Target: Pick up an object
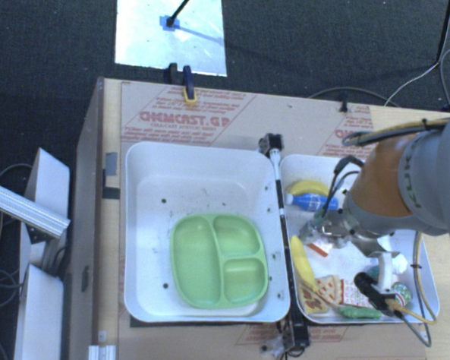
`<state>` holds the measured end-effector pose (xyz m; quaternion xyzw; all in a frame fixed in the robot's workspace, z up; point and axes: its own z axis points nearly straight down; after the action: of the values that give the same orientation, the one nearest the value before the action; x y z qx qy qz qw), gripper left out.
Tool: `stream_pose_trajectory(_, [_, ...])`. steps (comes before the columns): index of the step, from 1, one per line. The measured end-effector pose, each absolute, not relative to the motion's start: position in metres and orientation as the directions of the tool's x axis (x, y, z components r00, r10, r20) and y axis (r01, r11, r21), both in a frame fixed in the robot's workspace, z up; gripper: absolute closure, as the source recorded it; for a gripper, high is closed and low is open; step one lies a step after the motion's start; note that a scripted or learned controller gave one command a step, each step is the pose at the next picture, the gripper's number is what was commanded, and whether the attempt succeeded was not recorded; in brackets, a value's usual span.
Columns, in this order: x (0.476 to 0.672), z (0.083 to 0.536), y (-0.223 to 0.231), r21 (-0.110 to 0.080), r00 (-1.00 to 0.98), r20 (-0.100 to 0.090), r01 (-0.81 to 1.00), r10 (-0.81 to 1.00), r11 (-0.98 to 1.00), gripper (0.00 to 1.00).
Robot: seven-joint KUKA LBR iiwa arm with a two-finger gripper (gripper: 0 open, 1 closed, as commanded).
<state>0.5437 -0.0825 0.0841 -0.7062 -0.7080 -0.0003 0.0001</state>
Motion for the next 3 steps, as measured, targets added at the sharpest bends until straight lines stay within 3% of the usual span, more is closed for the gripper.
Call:
stream_pose_trajectory(1, [0.591, 0.085, -0.085, 0.002, -0.003, 0.0, 1.0, 1.0, 0.003, 0.0])
stream_pose_trajectory(2, [0.553, 0.084, -0.095, 0.001, -0.001, 0.0, 1.0, 1.0, 0.001, 0.0])
stream_pose_trajectory(3, [0.567, 0.084, -0.104, 0.002, -0.003, 0.0, 1.0, 1.0, 0.003, 0.0])
